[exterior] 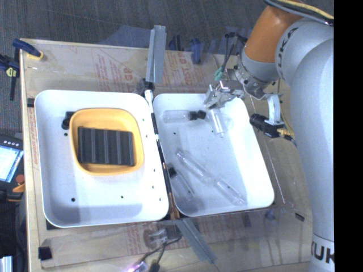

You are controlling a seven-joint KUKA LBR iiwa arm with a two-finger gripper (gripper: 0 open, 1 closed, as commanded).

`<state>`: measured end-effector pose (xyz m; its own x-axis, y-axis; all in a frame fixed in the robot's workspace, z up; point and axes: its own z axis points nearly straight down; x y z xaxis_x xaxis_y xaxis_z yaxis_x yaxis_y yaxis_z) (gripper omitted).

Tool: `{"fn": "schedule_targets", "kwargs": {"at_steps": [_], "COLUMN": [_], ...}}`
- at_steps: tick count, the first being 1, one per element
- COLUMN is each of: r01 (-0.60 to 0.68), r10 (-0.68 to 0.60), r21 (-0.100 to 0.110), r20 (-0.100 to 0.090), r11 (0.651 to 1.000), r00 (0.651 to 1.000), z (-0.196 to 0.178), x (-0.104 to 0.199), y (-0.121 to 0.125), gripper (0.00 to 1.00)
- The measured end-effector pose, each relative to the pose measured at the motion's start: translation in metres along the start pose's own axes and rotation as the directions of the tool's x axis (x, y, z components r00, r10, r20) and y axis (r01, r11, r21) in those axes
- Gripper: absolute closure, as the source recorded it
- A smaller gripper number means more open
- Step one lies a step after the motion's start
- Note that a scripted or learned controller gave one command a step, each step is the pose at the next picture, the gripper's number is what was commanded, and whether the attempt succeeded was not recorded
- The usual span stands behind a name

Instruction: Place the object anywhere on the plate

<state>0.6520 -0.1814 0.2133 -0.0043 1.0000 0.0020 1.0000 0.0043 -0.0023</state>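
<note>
The yellow plate (108, 143), with a dark ridged insert, lies in the left bin (51, 191), and the things to move are in the right bin (258, 174): several clear plastic tubes, one (218, 123) just under the pincer (218, 98) near the bin's far edge, others (195, 168) lower in the middle. I judge the step in hand is the grasp. To do it well, the arm should go down straight over one tube, with the fingers across its narrow side, because a clear round tube can roll or slip away. The pincer hovers over the upper part of the right bin; I cannot tell how far it is open, and I see nothing held in it.
</note>
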Motion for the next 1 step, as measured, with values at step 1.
{"fn": "schedule_targets", "kwargs": {"at_steps": [1], "r01": [0.211], "r10": [-0.211], "r21": [0.001], "r20": [0.001], "r11": [0.977], "r00": [0.977], "z": [0.0228], "x": [0.0277], "y": [-0.0027], "gripper": [1.00]}}
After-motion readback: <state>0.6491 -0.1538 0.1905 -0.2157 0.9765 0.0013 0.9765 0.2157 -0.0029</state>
